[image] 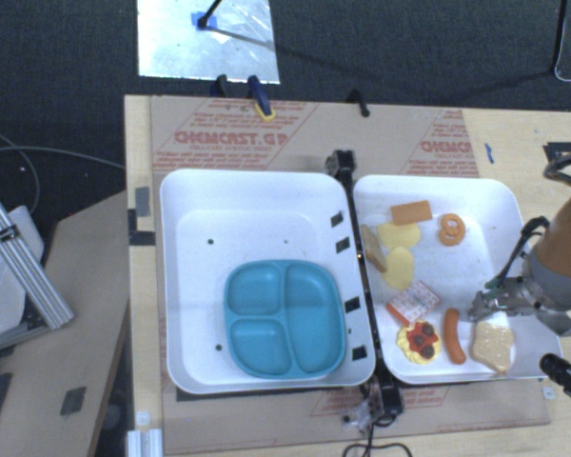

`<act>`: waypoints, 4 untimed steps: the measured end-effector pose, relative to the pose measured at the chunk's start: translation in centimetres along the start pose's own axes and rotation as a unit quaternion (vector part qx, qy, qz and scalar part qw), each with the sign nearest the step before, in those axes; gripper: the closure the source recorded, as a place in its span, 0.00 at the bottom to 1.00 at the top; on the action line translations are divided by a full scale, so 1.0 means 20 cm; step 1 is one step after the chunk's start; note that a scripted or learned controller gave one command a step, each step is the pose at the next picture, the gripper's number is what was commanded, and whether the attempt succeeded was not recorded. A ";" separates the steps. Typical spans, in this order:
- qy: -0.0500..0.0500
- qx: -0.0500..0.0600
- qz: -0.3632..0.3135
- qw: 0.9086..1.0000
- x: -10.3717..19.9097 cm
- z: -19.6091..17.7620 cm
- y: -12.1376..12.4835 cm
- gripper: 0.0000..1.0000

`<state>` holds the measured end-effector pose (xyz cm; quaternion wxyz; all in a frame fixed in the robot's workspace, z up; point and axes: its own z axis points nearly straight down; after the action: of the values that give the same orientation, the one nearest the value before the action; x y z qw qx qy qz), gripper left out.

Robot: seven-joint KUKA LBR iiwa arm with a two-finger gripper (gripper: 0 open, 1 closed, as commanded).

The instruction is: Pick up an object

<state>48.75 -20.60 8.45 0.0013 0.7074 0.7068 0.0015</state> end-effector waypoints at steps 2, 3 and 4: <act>0.000 0.000 0.000 1.000 0.00 0.00 0.00 1.00; 0.000 0.000 0.000 1.000 0.00 0.00 0.00 1.00; 0.000 0.000 0.000 1.000 0.00 0.00 0.00 1.00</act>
<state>48.75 -20.60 8.44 0.0013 0.7074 0.7068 0.0015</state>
